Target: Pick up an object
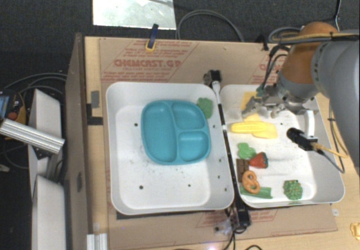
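Grey arm (pixel 337 75) reaches down into right bin (pixel 329 187), jaws (pixel 264 105) above yellow corn (pixel 254 128), grip state unclear.

A robotics lab test bench is shown: a grey industrial arm with an orange band (pixel 315 58) is mounted over two shallow white plastic bins (pixel 129 187) set on a brown cardboard sheet (pixel 169 55), with loose black cables (pixel 208 18) trailed across dark carpet (pixel 45 13).
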`<state>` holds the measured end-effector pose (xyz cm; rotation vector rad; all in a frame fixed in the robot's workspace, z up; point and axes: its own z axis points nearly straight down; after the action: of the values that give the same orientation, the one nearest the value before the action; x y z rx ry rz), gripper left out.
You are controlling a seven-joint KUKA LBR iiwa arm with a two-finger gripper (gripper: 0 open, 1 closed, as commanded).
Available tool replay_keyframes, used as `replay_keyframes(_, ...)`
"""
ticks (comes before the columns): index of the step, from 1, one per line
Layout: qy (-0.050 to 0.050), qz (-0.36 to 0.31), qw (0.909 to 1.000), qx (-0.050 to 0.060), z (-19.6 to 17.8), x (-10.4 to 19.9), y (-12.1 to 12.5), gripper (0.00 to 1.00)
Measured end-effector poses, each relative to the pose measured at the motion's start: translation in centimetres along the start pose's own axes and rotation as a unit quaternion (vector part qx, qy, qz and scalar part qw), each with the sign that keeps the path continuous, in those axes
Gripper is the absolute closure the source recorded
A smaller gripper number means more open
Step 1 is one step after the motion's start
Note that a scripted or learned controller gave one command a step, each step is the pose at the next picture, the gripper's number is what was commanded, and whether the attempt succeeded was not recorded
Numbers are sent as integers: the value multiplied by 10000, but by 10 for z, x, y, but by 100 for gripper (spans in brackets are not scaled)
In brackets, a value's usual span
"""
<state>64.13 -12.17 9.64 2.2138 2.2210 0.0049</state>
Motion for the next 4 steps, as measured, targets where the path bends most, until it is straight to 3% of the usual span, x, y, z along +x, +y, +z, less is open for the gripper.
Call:
replay_keyframes(1,13,-22,10000,7,12,23,29,0)
replay_keyframes(2,1,-23,10000,-4,0,20,29,100)
replay_keyframes(3,-1,-28,10000,0,0,20,29,0)
replay_keyframes(4,-4,-39,10000,-23,-12,20,31,100)
